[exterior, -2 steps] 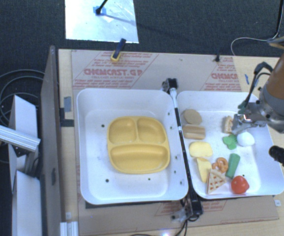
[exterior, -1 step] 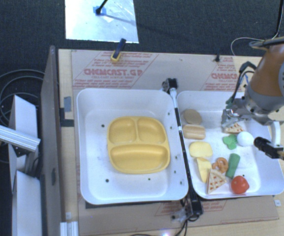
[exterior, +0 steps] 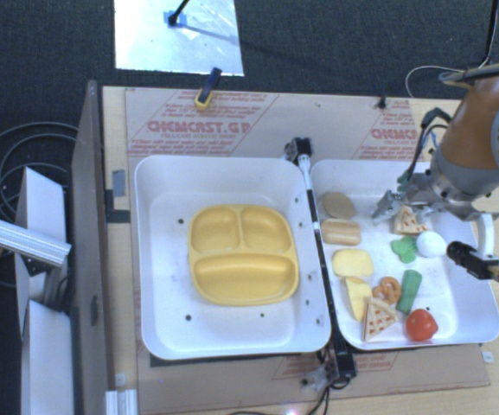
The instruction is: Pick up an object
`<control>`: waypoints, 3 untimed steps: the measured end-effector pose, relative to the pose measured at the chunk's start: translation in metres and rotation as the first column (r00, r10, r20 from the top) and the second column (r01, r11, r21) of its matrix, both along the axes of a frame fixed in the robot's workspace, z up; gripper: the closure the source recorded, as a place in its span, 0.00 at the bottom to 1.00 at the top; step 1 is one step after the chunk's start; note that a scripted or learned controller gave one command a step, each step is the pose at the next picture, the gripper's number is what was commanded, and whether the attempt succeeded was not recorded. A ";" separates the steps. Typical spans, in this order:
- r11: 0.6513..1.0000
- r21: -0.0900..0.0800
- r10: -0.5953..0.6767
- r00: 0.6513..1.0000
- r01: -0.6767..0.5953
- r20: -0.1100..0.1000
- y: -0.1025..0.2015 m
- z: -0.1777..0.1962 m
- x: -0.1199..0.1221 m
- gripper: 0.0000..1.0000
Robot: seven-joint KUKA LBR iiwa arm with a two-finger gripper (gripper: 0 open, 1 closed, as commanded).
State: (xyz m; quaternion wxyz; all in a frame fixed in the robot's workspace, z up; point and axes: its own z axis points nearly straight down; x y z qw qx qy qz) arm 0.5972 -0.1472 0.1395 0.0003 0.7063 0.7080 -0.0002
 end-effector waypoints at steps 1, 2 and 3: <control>1.000 -0.001 -0.005 1.000 0.005 -0.003 -0.038 -0.045 -0.019 0.00; 1.000 0.003 -0.005 1.000 0.005 -0.004 -0.021 -0.056 -0.092 0.00; 1.000 0.002 0.002 1.000 -0.002 0.000 0.017 -0.055 -0.111 0.00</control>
